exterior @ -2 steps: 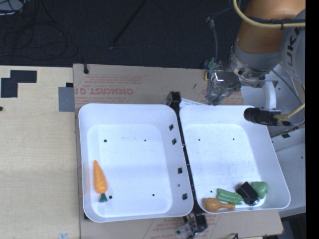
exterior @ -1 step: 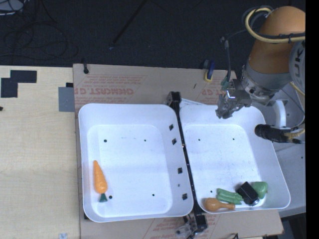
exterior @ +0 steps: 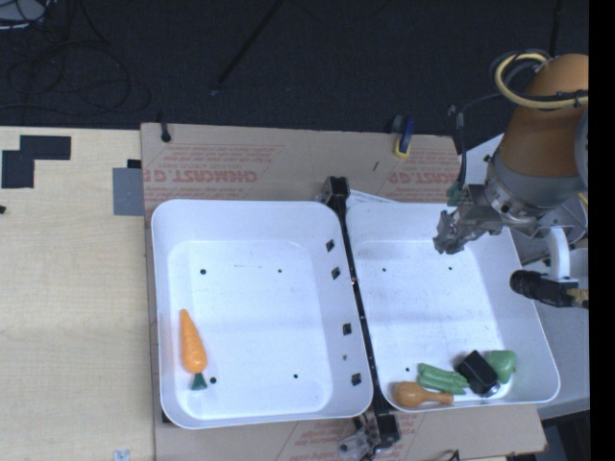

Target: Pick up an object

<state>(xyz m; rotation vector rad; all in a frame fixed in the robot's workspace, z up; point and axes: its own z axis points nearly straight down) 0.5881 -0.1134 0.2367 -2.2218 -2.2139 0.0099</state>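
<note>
My gripper (exterior: 448,240) hangs over the far right part of the right bin (exterior: 423,224), pointing down and left, well away from the objects. At that bin's near edge lie a tan-orange gourd-shaped toy (exterior: 420,395), a green pod (exterior: 442,378), a black block (exterior: 478,373) and a light green piece (exterior: 501,361), all close together. The black block rests partly on the green pieces. An orange toy carrot (exterior: 192,342) with a dark green top lies alone near the left wall of the left bin (exterior: 250,214).
The two white bins sit side by side on a cardboard sheet (exterior: 259,161), joined by a black divider with clips (exterior: 346,286). The grey-and-orange arm (exterior: 543,142) reaches in from the right above the right bin's far corner. A wooden bench top (exterior: 67,305) lies left.
</note>
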